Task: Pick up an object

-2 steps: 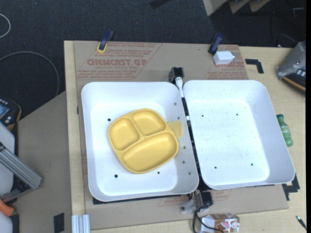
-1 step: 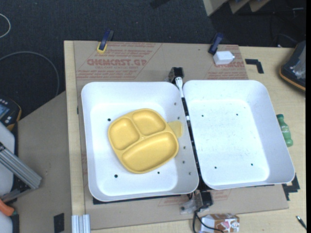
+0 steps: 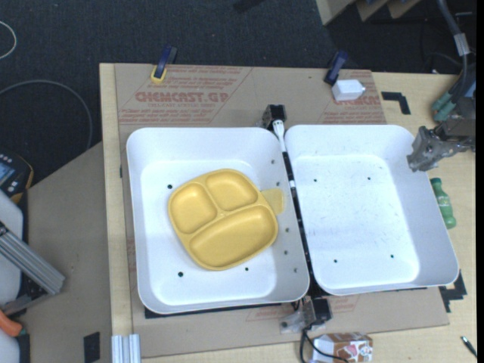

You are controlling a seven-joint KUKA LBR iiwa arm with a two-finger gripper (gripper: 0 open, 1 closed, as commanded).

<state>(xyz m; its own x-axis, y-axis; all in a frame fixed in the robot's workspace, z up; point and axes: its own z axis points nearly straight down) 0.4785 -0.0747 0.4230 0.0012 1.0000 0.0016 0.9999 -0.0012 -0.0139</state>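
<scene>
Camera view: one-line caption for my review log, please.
Yellow divided plate lies in the left bin; gripper sits at the right bin's far-right rim.

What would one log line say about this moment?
tray: yellow, in left bin | right bin: no object | gripper: at right bin's far right rim, holding nothing seen | pick: not yet done

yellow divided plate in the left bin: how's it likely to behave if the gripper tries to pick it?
The yellow divided plate looks like moulded plastic, so probably stiff and light. It lies flat on the left bin floor with a low rim, so a pinch from above may skid it. The compartment ridges look like the likeliest grip.
</scene>
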